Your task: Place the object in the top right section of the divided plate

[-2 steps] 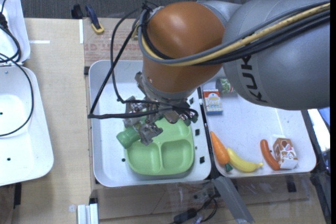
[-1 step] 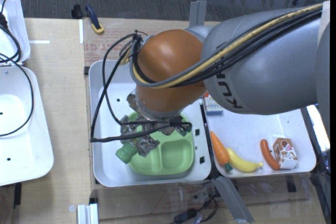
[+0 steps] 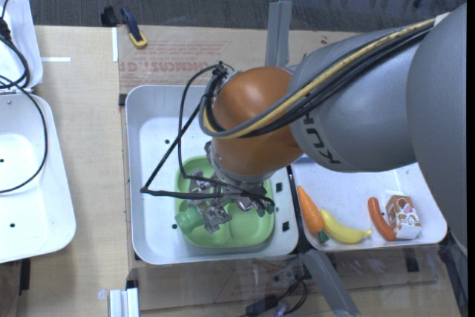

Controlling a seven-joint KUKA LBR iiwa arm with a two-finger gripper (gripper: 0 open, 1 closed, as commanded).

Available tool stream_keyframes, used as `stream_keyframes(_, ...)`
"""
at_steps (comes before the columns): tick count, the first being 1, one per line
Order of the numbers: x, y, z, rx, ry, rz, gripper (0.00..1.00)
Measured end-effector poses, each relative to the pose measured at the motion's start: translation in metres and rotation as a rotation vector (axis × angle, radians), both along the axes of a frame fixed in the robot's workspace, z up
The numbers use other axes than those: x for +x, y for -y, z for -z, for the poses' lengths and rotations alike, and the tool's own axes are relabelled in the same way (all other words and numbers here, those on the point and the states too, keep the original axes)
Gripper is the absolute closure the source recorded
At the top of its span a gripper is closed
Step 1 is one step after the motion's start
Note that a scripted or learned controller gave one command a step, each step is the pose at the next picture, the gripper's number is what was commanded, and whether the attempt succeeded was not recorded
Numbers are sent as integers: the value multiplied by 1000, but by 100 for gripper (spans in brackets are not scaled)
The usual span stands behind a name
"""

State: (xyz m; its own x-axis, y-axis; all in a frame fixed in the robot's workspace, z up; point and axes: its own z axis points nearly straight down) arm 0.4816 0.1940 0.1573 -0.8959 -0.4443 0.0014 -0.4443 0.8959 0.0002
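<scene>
My end effector [image 3: 216, 213] sits low over the green divided plate [image 3: 249, 232] in the left bin [image 3: 148, 159]; I cannot tell its opening or the object. At three o'clock, the right bin [image 3: 427, 197] holds a carrot [image 3: 310, 210], banana [image 3: 345, 229], sausage [image 3: 380, 220] and carton [image 3: 402, 215].

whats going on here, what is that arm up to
The grey and orange arm reaches in from the right, with its gripper low over the green divided plate in the left bin. The right bin holds a carrot, banana, sausage and small carton.
</scene>
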Motion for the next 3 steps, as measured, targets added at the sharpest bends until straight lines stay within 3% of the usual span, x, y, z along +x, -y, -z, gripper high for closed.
stream_keyframes(1,4,78,-13,1,2,-54,100)
stream_keyframes(2,10,105,-35,2,5,-324,100)
stream_keyframes(3,20,67,-78,3,5,-397,100)
